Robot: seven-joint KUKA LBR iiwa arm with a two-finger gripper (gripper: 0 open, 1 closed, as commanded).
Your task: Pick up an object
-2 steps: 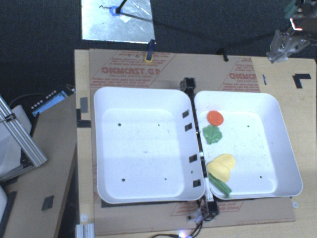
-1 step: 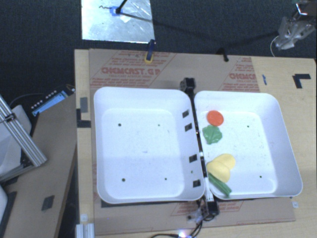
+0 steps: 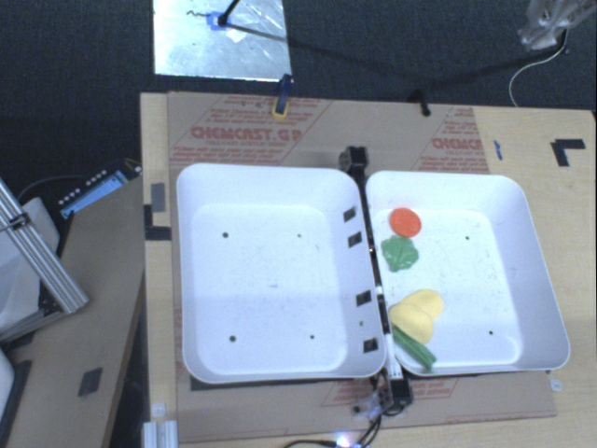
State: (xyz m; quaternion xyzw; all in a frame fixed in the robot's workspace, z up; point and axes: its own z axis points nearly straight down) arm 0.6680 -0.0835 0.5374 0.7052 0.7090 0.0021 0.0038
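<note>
While nothing has yet been lifted, all four candidates lie in the right shallow white plastic bin, gathered along its left wall, so that wall serves as the landmark. Beyond it to the left sits the other shallow white plastic bin.

Closest to the far end of the wall lies a small round orange-red disc, flat and smooth-looking. Just nearer the camera than it, close but apparently apart, is a lumpy green piece shaped like a leafy floret. Further along the wall toward the near end rests a rounded pale yellow lump, the largest of the four, and touching its near side, pressed up to the wall, a slim dark green pod-like piece lies at a slant.

My guess is that these are light toy foods, plastic or foam, stiff enough for a firm pinch and in no danger of breaking. The yellow lump looks the easiest target: bulky, raised, best taken across its narrower width. The disc seems too flat and perhaps slippery, and the pod hugs the wall, leaving little room for a finger.

Far right of everything, at the upper corner of the view, hangs the pale grey gripper, blurred, well apart from the bins; whether its fingers stand apart or together I cannot tell.
</note>
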